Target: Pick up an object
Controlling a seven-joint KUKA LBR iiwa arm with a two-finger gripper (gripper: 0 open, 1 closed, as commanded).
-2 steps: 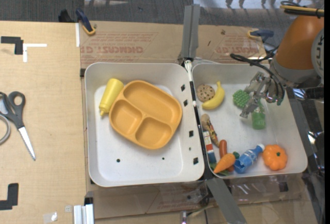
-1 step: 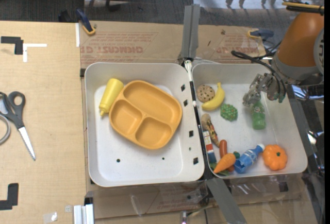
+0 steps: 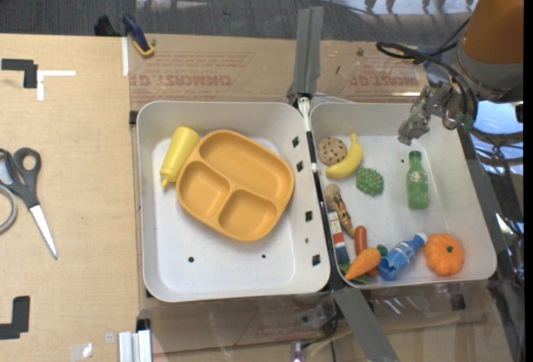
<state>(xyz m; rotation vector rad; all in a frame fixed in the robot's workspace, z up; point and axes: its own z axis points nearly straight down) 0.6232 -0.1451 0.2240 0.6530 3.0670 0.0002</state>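
The right bin [image 3: 475, 185] holds a cookie [image 3: 332, 150], a banana [image 3: 348, 159], a green bumpy ball [image 3: 370, 181], a green bottle [image 3: 416, 180], an orange pumpkin [image 3: 443, 254], a blue bottle [image 3: 401, 256], a carrot [image 3: 363, 263] and a few thin toys along its left wall. My gripper [image 3: 414, 126] hangs over the bin's back right part, above and slightly behind the green bottle. Nothing shows between its fingers.
The left bin [image 3: 158, 269] holds a yellow divided tray [image 3: 233, 183] and a yellow bottle [image 3: 177, 154] beside it. Scissors [image 3: 29, 194] lie on the wooden bench at far left. A metal divider [image 3: 306, 61] runs between the bins at the back.
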